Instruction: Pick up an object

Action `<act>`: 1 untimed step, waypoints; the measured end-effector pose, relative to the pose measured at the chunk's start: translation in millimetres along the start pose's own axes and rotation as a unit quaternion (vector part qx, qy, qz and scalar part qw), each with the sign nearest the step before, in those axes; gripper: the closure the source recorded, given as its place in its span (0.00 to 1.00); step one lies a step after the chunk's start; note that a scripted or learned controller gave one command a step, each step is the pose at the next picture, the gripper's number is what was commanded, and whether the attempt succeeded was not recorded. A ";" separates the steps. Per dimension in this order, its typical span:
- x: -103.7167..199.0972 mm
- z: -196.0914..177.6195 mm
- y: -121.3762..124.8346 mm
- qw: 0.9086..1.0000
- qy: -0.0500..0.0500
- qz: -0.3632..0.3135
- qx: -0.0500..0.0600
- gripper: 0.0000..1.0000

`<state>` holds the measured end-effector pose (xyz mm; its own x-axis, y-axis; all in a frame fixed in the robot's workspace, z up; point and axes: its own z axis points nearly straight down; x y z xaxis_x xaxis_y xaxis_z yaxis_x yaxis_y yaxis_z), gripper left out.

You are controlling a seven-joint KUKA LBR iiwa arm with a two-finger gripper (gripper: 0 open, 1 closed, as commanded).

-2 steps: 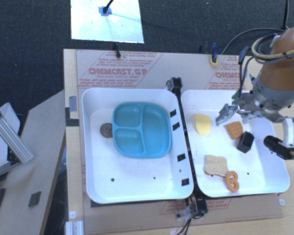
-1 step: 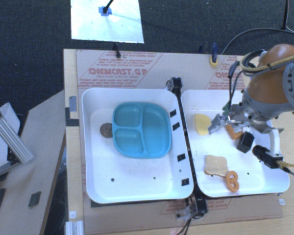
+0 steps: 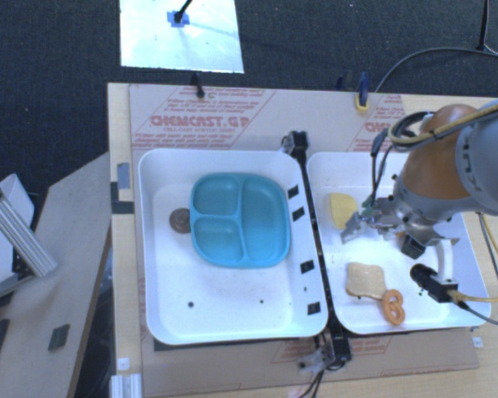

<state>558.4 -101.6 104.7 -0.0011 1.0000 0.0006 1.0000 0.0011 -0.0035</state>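
Observation:
In the right bin [image 3: 473,293], a pale yellow wedge [image 3: 340,207] lies near the left wall. A tan bread slice [image 3: 364,280] sits toward the front, and an orange pretzel-shaped piece [image 3: 393,307] lies just right of it. My gripper [image 3: 358,225] hangs low over the bin, right beside the yellow wedge's lower right edge and above the bread slice. Nothing can be seen held in it. The grey and orange wrist [image 3: 436,172] hides the bin floor behind the gripper.
The left bin [image 3: 232,305] holds a blue divided plate [image 3: 236,220] with a small brown round disc [image 3: 180,220] at its left edge. A black divider strip [image 3: 309,230] separates the bins. Cables [image 3: 481,301] trail across the right bin's front right corner.

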 end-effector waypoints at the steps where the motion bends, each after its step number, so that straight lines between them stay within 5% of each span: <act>1: 0.4 21.3 0.3 1.000 0.000 0.000 -0.001 0.00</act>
<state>558.6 -101.2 83.4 -0.0003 1.0000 0.0007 1.0000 0.0003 -0.0012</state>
